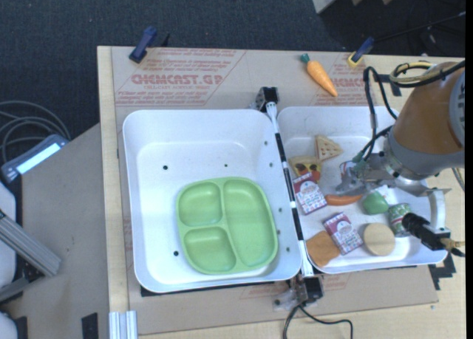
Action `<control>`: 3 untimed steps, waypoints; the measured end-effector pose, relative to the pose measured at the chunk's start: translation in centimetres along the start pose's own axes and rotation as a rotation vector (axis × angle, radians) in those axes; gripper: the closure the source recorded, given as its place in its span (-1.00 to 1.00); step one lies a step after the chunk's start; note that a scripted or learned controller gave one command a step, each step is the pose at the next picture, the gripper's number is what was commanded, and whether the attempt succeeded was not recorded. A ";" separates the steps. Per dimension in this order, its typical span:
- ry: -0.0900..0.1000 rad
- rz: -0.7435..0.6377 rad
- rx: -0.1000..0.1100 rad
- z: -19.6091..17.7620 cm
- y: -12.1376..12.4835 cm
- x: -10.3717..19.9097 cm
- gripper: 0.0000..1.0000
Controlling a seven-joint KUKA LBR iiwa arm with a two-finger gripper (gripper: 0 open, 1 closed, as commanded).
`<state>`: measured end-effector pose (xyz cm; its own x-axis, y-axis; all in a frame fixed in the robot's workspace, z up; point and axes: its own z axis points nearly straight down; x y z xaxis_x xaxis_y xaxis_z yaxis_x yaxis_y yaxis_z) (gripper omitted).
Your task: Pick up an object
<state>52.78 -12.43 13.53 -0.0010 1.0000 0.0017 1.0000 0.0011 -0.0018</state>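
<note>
The right bin (336, 118) holds several toy foods: a tan wedge (327, 147), a red and white carton (310, 196), a second red packet (342, 231), an orange sausage (341, 199), a green piece (375, 202), a tan bun (379, 239) and a flat brown round (321, 248). My gripper (355, 177) hangs low over the middle of this bin, just above the sausage and beside the green piece. The grey and orange arm (429, 127) covers the bin's right side. I see nothing lifted off the bin floor.
In the left bin (148, 138) lies a green divided plate (224, 223). A toy carrot (321, 75) rests on the bench behind the right bin. Blue clamps (142, 44) (360, 51) sit at the bench's back edge. A black divider (284, 175) runs between the bins.
</note>
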 end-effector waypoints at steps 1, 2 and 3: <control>-0.003 0.002 -0.003 -8.9 -4.8 -2.3 1.00; -0.001 -0.001 -0.004 -7.3 1.3 5.0 1.00; 0.000 0.000 0.001 -8.8 -1.0 8.8 1.00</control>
<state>51.77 -3.68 22.37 -0.0008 1.0000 0.0013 1.0000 0.0008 -0.0028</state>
